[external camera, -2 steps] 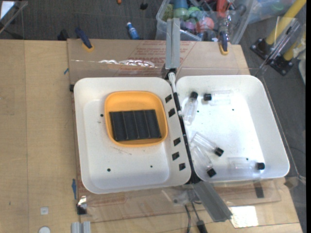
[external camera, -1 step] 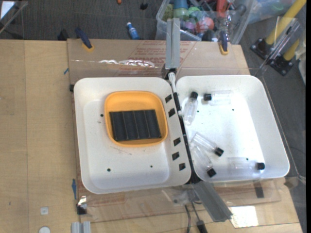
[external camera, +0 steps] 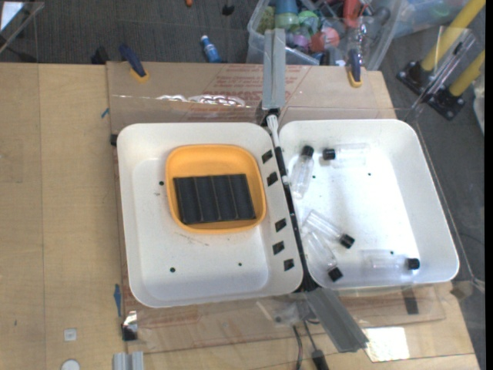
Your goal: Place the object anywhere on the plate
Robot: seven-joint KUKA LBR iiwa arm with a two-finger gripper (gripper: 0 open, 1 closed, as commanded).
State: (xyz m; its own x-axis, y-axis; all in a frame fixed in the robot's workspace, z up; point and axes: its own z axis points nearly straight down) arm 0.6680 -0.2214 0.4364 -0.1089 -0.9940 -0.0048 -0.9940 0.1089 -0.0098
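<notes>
An orange plate sits in the left bin, and a black ribbed rectangular object lies flat across its middle. In the right bin lie several clear plastic vials with black caps: one near the divider at the top, one in the lower middle, and one at the lower right.
A clear tub of colourful toys stands behind the bins. A grey post rises at the back of the divider between the bins. Small black tabs line the divider. Wooden bench surface lies to the left.
</notes>
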